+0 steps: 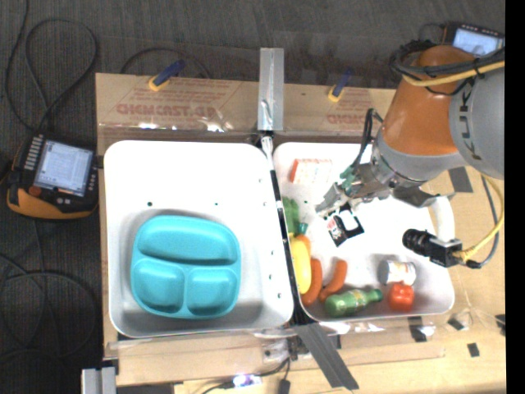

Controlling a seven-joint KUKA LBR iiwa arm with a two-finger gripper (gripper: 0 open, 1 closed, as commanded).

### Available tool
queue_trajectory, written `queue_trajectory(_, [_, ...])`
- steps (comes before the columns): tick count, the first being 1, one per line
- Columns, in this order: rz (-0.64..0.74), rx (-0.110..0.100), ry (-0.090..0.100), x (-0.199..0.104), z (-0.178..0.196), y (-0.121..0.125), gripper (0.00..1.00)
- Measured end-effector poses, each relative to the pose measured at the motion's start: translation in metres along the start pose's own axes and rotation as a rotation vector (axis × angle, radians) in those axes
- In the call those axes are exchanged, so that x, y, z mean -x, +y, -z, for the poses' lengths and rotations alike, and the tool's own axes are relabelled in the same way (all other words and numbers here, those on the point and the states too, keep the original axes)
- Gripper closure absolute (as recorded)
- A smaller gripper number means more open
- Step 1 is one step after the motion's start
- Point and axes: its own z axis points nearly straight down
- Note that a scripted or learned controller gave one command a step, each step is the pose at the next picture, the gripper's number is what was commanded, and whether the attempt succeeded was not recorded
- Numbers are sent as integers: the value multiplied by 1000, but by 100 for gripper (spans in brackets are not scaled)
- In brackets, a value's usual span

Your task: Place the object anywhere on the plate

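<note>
I judge this as the picking step, with nothing carried yet. The gripper point(344, 202) hangs over the right bin point(426, 298), near the middle of its far half, and I cannot tell its state or whether it has hold of anything.

The candidate objects lie along that bin's near edge: a yellow piece point(301, 263) tight against the wall next to the left bin, an orange carrot-like piece point(335, 276), a green bottle-like piece point(351, 301), a red piece point(400, 295) and a small white container point(399, 270). A white and orange carton point(309, 173) sits at the far left corner.

The blue plate point(185, 267) lies in the left bin point(197, 167), toward its near left corner.

Next I need a firm grasp, a lift above the shared wall, then travel left. The left bin's far half offers open room.
</note>
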Motion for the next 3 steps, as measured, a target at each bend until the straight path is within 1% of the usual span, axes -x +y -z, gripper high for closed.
queue_trajectory(1, [84,-2,-1,-110,-5,-15,100])
queue_trajectory(2, [62,-3,-1,-169,-36,19,100])
queue_trajectory(3, [62,-2,-1,-169,-36,19,0])
